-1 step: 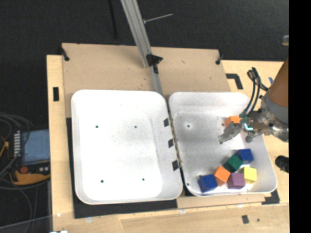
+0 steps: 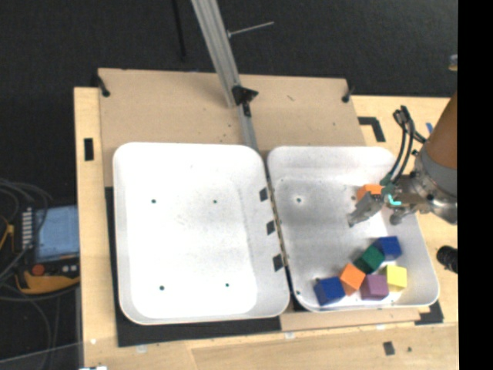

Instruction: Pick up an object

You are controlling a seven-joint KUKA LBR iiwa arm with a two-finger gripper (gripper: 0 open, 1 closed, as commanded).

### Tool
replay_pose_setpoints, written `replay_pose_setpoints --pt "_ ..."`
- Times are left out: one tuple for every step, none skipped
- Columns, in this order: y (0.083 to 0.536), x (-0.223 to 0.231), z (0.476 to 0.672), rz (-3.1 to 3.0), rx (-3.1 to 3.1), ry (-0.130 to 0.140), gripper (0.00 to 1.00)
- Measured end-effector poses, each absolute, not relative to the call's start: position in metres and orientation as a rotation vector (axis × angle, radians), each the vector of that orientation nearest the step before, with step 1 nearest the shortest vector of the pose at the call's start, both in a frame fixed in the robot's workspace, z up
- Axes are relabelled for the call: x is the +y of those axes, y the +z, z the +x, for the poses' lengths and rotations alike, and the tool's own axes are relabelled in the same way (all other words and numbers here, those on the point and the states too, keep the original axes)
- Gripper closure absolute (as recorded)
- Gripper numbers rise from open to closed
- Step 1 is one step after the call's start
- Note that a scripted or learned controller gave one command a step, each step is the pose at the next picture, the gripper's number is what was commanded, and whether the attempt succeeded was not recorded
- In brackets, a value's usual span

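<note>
My gripper hangs over the right part of the right bin, reaching in from the right. Its two grey fingers stand spread apart, so it is open. A small orange block shows just above the left finger, close to it but not clearly between the fingers. Below the gripper, in the bin's near right corner, lies a cluster of blocks: a blue one, a green one, a yellow one, an orange one, a purple one and another blue one.
The left bin lies beside the right one, joined along a middle rim. A slanted metal pole rises behind the bins. Cables hang by the arm at the right.
</note>
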State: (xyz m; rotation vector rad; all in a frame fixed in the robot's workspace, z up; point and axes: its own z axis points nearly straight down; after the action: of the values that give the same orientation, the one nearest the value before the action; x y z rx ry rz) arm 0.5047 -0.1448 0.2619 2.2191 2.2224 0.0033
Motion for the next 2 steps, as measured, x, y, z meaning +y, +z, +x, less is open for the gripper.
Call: replay_pose_setpoints --pt "0.220 -0.148 0.505 2.224 2.221 -0.006 0.00" --pt "0.164 -0.160 0.502 2.225 2.221 -0.007 0.00"
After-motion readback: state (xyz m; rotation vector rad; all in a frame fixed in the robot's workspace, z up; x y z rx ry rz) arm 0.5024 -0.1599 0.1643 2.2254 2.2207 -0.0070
